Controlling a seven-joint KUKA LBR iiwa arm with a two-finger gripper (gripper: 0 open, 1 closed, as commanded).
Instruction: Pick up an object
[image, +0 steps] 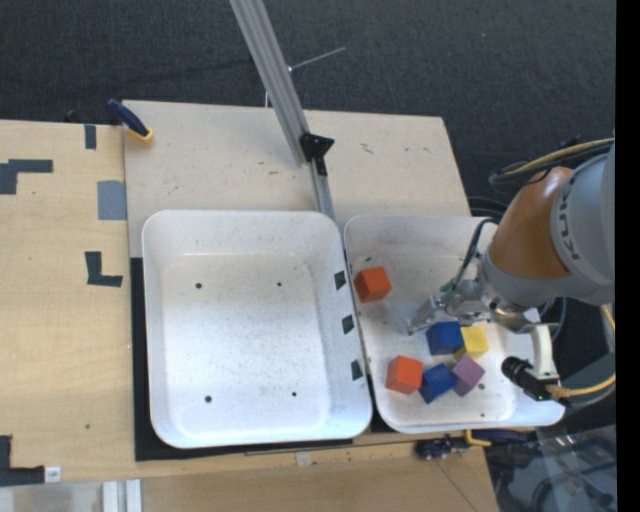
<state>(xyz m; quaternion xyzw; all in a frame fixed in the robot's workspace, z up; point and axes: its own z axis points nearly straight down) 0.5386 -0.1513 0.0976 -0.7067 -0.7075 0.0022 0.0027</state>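
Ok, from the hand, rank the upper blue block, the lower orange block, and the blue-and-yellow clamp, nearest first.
1. Upper blue block, just below the hand, right bin.
2. Lower orange block, further down-left, same bin.
3. Blue-and-yellow clamp, far upper left on the bench.

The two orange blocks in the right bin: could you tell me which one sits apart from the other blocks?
The upper orange block, near the bin's left wall, stands alone. The lower orange block sits in the cluster, against a blue block.

Six coloured blocks (437, 358); right bin (400, 235)
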